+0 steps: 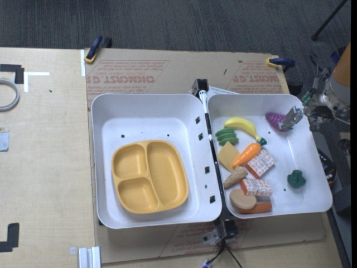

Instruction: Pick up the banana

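Yellow banana (241,125) lies upper-left in right bin (312,166), long axis ten-to-four. Gripper (292,117) hovers at banana's three o'clock, near purple piece (274,119); finger state unclear, cannot tell.

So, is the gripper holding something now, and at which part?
Nothing is held. The gripper is above the right bin's far corner, near the purple toy; the banana lies untouched.
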Motion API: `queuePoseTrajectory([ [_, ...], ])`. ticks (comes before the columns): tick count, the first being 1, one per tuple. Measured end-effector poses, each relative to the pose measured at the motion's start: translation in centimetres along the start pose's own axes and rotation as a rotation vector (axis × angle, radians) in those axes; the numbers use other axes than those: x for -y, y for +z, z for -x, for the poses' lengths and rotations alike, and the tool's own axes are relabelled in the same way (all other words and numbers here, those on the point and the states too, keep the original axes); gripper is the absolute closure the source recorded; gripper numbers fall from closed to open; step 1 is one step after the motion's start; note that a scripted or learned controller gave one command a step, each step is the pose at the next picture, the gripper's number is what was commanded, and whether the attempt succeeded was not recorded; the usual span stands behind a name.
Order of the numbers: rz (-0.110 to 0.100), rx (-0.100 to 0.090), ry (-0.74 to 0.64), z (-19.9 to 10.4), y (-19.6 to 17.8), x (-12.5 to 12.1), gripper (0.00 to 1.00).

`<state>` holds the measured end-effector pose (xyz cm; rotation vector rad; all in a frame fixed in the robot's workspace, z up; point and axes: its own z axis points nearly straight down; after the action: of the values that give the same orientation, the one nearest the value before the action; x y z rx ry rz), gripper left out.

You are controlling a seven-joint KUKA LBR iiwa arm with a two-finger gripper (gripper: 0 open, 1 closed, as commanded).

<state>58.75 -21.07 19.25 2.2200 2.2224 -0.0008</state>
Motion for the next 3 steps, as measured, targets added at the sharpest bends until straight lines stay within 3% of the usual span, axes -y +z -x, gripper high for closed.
queuePoseTrajectory([
  [1, 0.001, 0.001, -0.171, -5.8, 4.6, -6.3, 0.0],
  [2, 0.01, 0.006, -0.158, -10.5, 9.5, -4.3, 0.0],
  [3, 0.009, 0.004, -0.157, -10.5, 8.6, -4.3, 1.0],
])
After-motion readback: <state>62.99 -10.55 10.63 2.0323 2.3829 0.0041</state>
